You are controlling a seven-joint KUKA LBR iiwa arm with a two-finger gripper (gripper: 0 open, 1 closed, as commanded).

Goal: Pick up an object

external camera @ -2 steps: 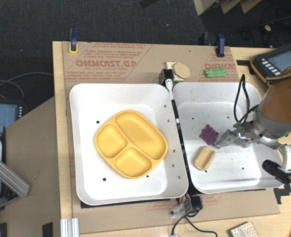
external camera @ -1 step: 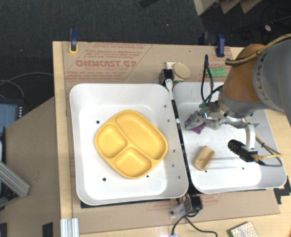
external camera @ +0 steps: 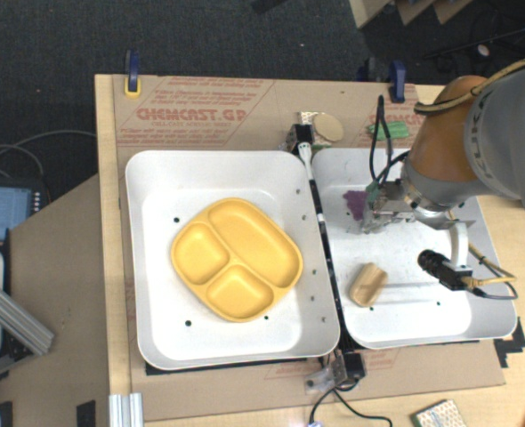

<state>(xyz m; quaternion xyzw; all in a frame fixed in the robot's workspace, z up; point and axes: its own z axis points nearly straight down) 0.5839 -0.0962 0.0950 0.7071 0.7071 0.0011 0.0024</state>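
Camera view: gripper (external camera: 375, 216) low in right white bin (external camera: 485, 327), beside small purple object (external camera: 356, 204) at its 9 o'clock; jaw state cannot be told. Tan cork-like cylinder (external camera: 367, 284) lies at 6 o'clock, untouched. No pick is evident yet.

Bright, even light falls from overhead, and the two white bins (external camera: 147, 238) glare almost to washout. Shadows are soft and short. The dark floor (external camera: 111, 16) toward twelve o'clock stays dim. The grey arm (external camera: 503, 123) at three o'clock looks slightly blurred.
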